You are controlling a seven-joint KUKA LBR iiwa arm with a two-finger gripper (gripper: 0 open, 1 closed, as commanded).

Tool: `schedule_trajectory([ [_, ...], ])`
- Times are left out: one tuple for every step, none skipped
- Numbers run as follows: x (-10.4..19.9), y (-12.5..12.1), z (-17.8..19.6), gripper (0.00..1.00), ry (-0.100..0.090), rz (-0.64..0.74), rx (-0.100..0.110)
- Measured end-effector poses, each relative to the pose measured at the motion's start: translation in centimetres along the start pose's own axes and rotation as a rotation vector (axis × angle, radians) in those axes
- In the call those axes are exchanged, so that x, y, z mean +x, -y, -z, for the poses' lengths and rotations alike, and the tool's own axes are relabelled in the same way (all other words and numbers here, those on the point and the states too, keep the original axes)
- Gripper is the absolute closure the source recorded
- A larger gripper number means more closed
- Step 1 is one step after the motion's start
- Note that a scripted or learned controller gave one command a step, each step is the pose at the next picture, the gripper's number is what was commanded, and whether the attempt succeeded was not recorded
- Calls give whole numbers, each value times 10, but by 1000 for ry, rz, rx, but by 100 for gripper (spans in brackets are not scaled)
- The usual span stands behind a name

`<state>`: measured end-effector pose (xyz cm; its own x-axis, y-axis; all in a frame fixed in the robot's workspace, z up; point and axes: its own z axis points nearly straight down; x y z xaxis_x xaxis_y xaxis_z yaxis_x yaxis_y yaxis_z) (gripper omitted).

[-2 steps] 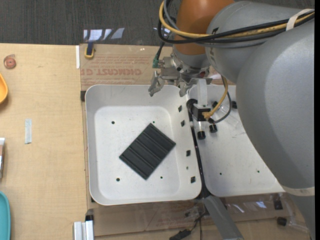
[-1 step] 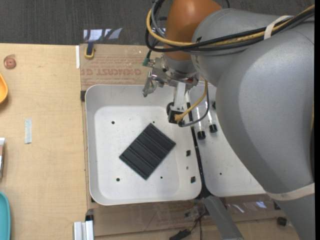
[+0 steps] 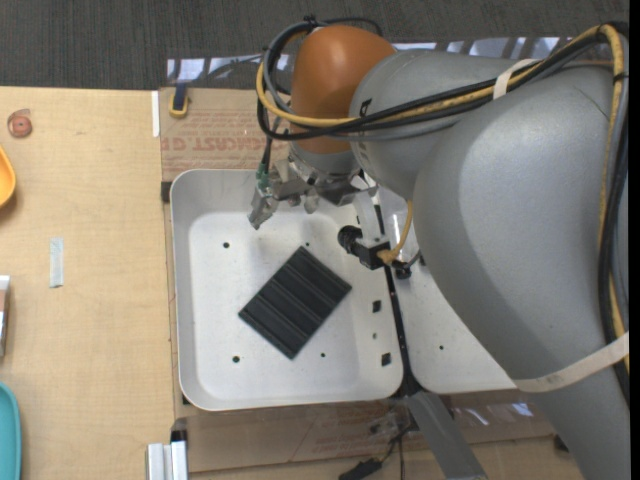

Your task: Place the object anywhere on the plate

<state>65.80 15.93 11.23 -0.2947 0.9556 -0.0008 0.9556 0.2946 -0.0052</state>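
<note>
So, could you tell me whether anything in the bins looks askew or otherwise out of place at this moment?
The black ribbed slab lies flat in the left bin, turned diagonally to the bin's walls rather than square with them. It looks whole, and nothing is spilled. The pincer is above the bin's far side, apart from the slab. Nothing else stands out.

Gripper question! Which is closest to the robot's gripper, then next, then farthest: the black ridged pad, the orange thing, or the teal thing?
From the gripper:
1. Black ridged pad, just below it in the left bin.
2. Orange thing, at the far left edge.
3. Teal thing, bottom left corner.
</note>
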Motion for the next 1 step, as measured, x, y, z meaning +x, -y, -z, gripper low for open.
schedule_trajectory([
  [-17,4,32,0,1,-319,-2],
])
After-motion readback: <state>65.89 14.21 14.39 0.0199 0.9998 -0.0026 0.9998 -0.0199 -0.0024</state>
